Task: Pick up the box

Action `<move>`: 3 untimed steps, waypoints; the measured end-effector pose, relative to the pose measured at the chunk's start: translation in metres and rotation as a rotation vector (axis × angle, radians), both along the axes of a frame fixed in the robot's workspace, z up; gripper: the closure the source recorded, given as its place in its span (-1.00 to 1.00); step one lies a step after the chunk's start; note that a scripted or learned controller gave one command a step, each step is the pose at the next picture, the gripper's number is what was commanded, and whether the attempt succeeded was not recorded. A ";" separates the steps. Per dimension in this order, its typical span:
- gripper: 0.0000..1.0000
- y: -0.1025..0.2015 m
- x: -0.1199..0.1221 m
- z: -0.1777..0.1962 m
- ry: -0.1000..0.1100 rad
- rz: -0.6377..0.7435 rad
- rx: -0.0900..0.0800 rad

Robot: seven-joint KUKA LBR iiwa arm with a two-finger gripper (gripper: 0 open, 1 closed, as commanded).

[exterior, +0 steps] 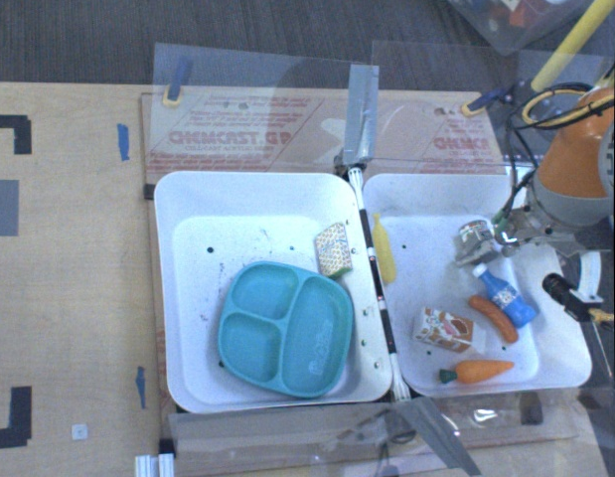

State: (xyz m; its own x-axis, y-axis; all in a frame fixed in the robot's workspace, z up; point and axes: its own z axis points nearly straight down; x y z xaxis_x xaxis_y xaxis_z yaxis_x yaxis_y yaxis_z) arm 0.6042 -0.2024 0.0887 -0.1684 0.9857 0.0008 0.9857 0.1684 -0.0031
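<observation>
Wooden worktop (69,296) carries two white bins. Left bin (188,217): teal divided plate (285,329) at front, small patterned sponge (334,249) just behind it near the right wall. Right bin (426,202): yellow banana (384,249) along the left wall, box (445,329) lying front-centre, carrot (479,371) near front of it, orange sausage (494,318) and blue bottle (508,296) to its right. Gripper (476,242) over bin's back part, apart from box; finger state cannot be made out. Arm (575,167) at right.
</observation>
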 end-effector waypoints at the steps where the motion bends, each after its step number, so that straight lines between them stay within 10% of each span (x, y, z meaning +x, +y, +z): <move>1: 1.00 -0.001 0.000 0.007 0.001 -0.002 -0.001; 2: 1.00 0.054 0.048 0.014 0.022 -0.097 -0.001; 3: 1.00 0.051 0.035 0.080 -0.003 0.419 0.000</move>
